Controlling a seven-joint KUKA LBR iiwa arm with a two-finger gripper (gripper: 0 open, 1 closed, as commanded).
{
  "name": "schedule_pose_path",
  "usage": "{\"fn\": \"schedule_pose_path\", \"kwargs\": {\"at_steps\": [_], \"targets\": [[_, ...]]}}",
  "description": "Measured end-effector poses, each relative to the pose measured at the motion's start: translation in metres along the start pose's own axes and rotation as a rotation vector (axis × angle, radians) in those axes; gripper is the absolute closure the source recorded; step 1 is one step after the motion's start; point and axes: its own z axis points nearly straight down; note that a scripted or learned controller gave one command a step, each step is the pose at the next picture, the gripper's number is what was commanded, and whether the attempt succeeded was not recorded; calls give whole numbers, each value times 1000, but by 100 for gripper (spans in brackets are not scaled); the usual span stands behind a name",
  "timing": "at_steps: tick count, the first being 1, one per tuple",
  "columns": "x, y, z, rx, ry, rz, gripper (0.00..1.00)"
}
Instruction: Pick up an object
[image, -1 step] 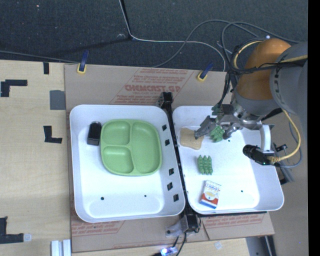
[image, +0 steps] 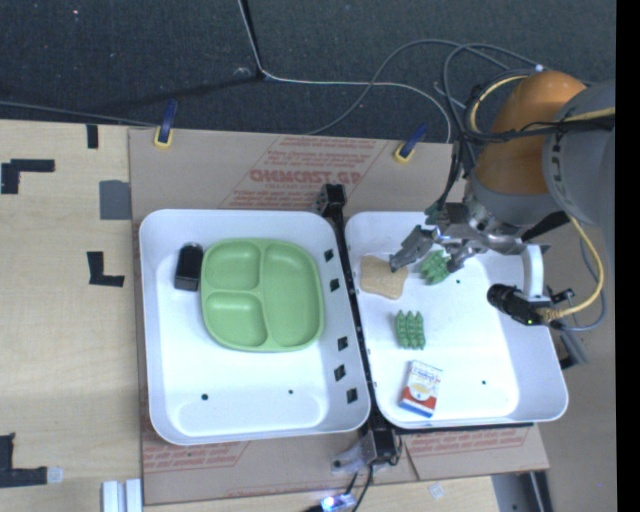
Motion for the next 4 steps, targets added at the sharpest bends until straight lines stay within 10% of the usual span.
{"fn": "schedule_pose_path", "kwargs": {"at_steps": [3, 4], "targets": [[5, 16, 113, 0, -2, 0, 0], [5, 17, 103, -1, -1, -1, 100]]}}
